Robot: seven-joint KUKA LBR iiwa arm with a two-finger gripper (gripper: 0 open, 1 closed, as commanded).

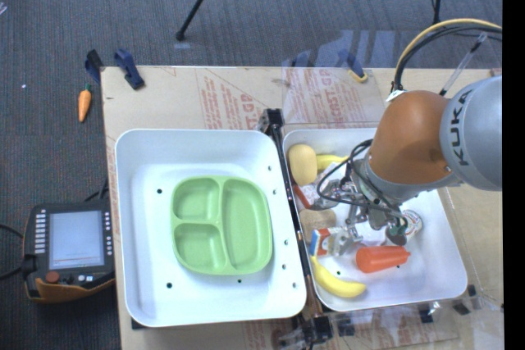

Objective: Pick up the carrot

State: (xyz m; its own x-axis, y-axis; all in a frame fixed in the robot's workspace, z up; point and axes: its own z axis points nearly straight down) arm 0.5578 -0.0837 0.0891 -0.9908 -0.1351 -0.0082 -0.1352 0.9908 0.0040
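One carrot (381, 258), orange and blunt, lies in the right bin (447, 270) near its front edge, roughly level and pointing toward the right wall. A banana (336, 284) sits just beside its left end, toward the front left corner, and a small printed box (321, 242) lies close by. The gripper (371, 232) hangs just behind the carrot, among loose cables. Whether it is open or closed cannot be told from this slant, and nothing shows held in it. To do this step well, it should probably centre over the carrot's thick middle, grip across its short width, and descend clear of the banana. A graze could roll the carrot toward the wall.
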